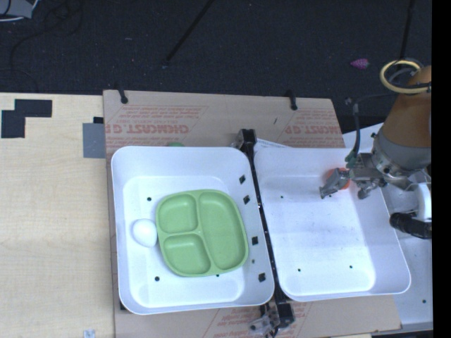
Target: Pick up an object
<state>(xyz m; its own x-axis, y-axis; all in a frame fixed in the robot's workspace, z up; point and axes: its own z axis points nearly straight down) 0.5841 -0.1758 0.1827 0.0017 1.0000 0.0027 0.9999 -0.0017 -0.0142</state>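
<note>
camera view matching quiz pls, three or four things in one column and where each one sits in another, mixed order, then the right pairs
Things:
1. green divided plate
2. white egg-shaped object
3. gripper
4. black clips

Places:
A. over the far right part of the right bin
B. middle of the left bin
C. along the seam where the two bins meet
D. in the left bin, against the plate's left edge

Pairs: 1-B, 2-D, 3-A, 4-C
</note>
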